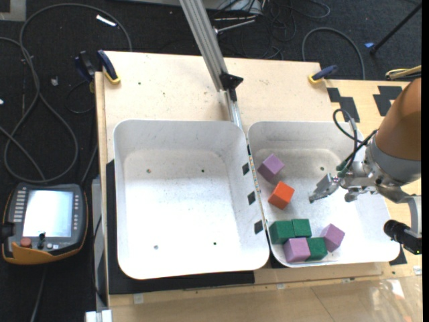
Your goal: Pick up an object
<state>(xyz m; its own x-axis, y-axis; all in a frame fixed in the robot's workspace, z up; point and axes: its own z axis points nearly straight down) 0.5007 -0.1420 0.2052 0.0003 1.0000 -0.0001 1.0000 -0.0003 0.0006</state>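
**A:** While the arm reaches in over the right bin (375,250), the end effector (320,190) hangs just right of the orange cube (281,194), apart from it. Fingers look slightly spread, nothing between them.

**B:** Step?

**A:** Approach, I judge; no grasp yet. Candidates relative to the orange cube: a purple cube (271,167) just above it, green cubes (290,229) below, two more purple cubes (297,249) (333,236) among and beside those.

**B:** Next move?

**A:** Probably shift left over the orange cube, descend, straddle it, close. The purple neighbour sits near, so the fingers need a clean gap.
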